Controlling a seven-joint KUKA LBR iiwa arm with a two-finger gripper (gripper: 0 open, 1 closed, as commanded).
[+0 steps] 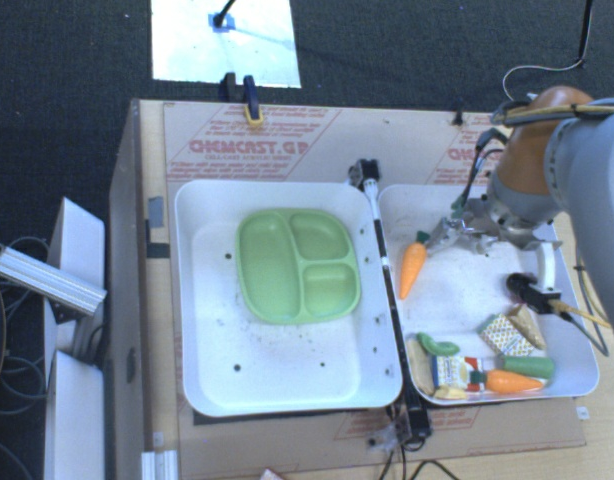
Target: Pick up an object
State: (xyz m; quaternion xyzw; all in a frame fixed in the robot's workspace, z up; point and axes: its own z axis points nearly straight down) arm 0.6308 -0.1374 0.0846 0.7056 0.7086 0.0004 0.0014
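Hovering low in the right bin (577, 368), the gripper (449, 230) sits just right of the carrot (412, 266), at center-right of the frame; whether it is released or clenched I cannot tell; nothing visibly held, so the pick looks not yet done; other toys cluster lower right.

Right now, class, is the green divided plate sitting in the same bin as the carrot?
No. The green divided plate lies in the left bin, while the carrot lies in the right bin.
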